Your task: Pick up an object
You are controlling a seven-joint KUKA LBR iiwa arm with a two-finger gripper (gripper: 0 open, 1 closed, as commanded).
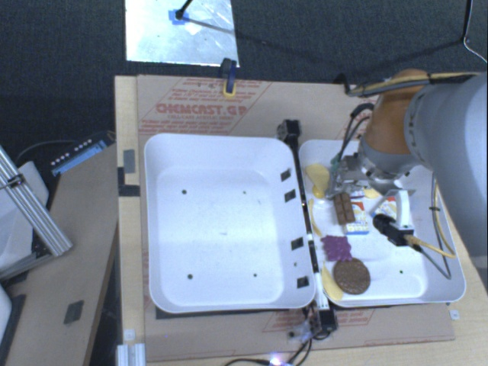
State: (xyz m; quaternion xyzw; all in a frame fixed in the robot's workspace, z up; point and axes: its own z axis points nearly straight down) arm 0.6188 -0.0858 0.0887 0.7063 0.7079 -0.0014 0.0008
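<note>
Brown disc (352, 276) front of rt bin (438, 288), claw (342, 193) tips hard to see

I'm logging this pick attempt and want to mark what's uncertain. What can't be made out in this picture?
- Gripper: its fingers, in the camera view, are masked by the grey wrist above them and too small to read.
- Brown rectangular block just below the gripper: whether they touch cannot be told.
- Right white bin: its upper right part is covered by the arm.
- Small white and red item: partly hidden by the arm, unidentifiable.

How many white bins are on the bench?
2. The left bin sits in the middle of the bench; the right bin lies beside it, under the arm, with small objects in it.
</note>
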